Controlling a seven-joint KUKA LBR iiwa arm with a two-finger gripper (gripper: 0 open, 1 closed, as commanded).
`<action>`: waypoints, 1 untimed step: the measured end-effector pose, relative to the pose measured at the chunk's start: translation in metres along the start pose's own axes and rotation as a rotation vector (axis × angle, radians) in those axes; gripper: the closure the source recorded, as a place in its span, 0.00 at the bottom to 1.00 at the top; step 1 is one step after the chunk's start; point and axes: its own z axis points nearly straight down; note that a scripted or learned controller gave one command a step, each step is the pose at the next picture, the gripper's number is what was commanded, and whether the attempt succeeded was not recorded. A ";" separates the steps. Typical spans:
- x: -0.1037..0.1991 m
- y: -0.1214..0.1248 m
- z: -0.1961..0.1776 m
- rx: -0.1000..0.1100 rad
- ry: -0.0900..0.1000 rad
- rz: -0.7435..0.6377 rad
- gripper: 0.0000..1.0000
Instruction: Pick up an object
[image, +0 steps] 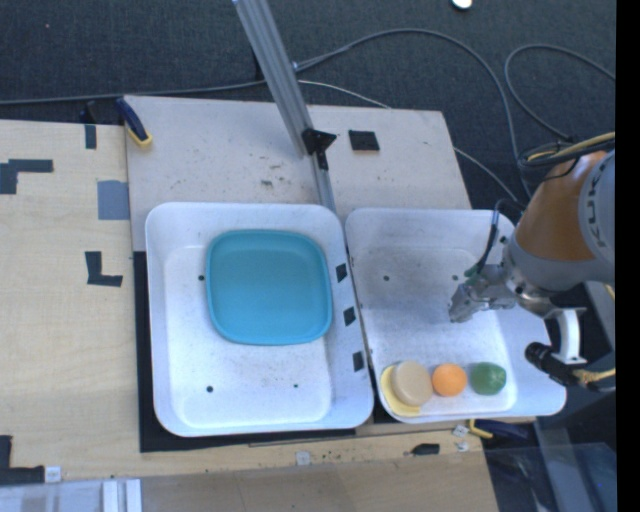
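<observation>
Camera view, looking down at a slant on two shallow white bins sitting side by side on the surface (60, 300), pale wood grain with dark tape marks on it. The left bin (175, 400) is smooth moulded plastic, scuffed and speckled with dark flecks, and in it lies a flat turquoise plate (268, 285), square with soft rounded corners, glossy. The right bin (400, 260) is just as speckled, its floor smudged grey.

Down along the near edge of that right bin, three small things in a row, close together: a tan round disc (411, 382), looking like a bun or biscuit, sitting on a yellow piece (392, 398) that peeks out beneath it; just beside it a smooth orange ball (449, 380); then a dull green rounded lump (488, 377).

The arm (565, 225) comes in from the right, grey with its orange band, and the claw (462, 308) hangs over the right bin's floor, above the row and apart from all three. It is small and dark here, so I cannot tell how far it stands open, and nothing shows in its grip.

A grey metal rail (285, 85) runs diagonally from the top down to the gap between the bins. Behind, dark carpet-like floor with pale cables (430, 40) looping across it.
</observation>
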 end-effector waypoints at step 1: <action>-0.002 0.006 -0.061 -0.005 -0.001 0.001 1.00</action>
